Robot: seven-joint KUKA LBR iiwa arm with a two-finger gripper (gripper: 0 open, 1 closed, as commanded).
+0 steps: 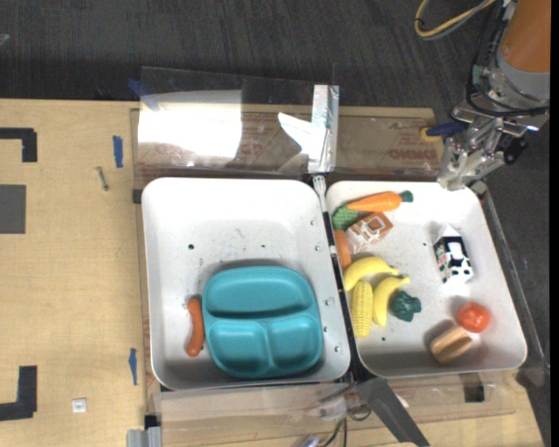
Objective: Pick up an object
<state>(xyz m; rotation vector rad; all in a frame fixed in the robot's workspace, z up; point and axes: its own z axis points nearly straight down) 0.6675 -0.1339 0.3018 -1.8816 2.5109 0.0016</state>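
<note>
The right bin (502,262) holds several toy foods: a carrot (377,202), a small white and orange carton (369,229), two bananas (371,272), a corn cob (362,306), a broccoli floret (405,306), a black and white cow figure (452,259), a red tomato (472,317) and a brown bread roll (451,342). My gripper (465,173) hangs over the bin's far right corner, above and behind the cow. It looks open, with nothing between its fingers.
The left bin (175,227) carries a teal divided tray (260,320) with an orange sausage (195,326) along its left side. A clear plastic panel (236,131) stands behind the bins. Yellow cable (445,22) hangs near the arm.
</note>
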